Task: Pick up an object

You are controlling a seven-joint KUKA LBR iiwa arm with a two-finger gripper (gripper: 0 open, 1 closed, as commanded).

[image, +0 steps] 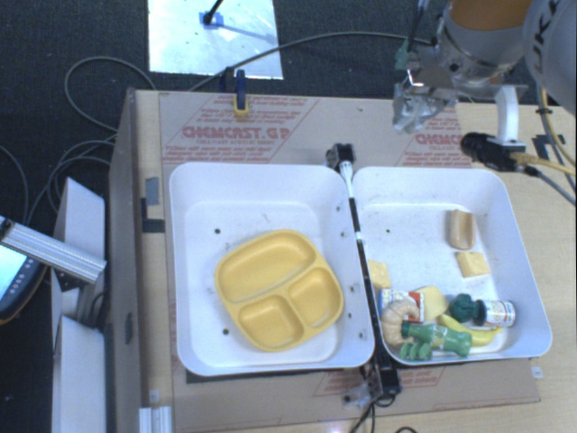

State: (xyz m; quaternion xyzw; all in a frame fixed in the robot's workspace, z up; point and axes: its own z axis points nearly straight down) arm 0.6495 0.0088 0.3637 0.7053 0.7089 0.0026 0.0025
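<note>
Hand [416, 106] above right bin [514, 207] (grip state unclear), toys heaped near green bottle [437, 339]

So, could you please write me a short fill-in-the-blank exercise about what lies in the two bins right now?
1. The yellow tray lies in the ____ bin in the camera view.
2. That tray has ____ compartments.
3. The gripper hangs above the bench beyond the ____ bin's far rim.
4. The green bottle lies near the right bin's ____ edge.

Missing words: left; three; right; near
</note>
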